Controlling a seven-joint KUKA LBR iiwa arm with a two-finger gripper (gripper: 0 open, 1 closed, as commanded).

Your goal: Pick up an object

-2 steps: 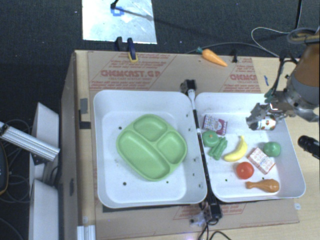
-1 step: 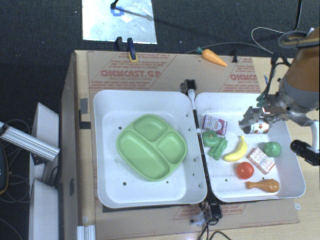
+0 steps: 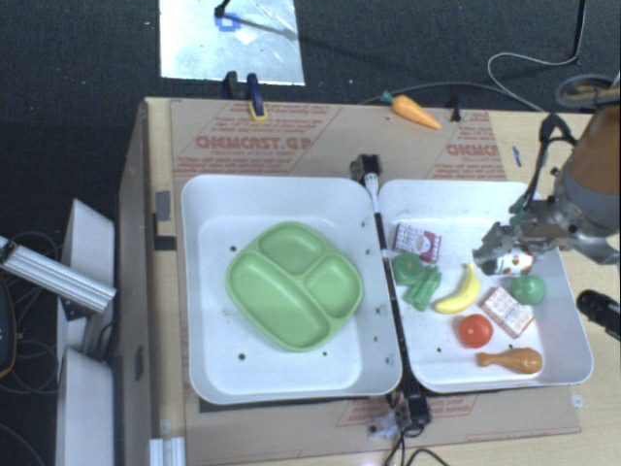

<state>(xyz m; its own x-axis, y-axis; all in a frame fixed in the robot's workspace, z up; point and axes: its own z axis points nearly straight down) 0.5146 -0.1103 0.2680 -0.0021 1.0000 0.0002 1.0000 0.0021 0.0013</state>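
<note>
1. On your far left, the table (image 3: 291, 134) showed a flat brown cardboard-like top printed with red lettering, carrying both shallow white bins.
2. The left bin (image 3: 218, 357), smooth white plastic with rounded corners, held a pale green plate (image 3: 294, 284), matte, rounded-square and split into three compartments.
3. Just inside the right bin (image 3: 572, 357) you had a small red-and-white carton (image 3: 417, 242) lying flat, with a green knobbly vegetable toy (image 3: 419, 282) just below it.
4. Next came a curved, glossy yellow banana (image 3: 459, 292), a round red tomato (image 3: 474, 330) below it, and a tan drumstick (image 3: 511, 360) near the front wall.
5. A red-and-white checked box (image 3: 507, 310) sat beside a round green ball (image 3: 528, 288).
6. The gripper (image 3: 506, 248), dark metal, hung low at the right bin's upper right, over a small white-and-red object (image 3: 515, 262); whether the fingers were open or closed, you could not tell.
7. An orange carrot (image 3: 415, 111) lay on the table behind the bins.
</note>
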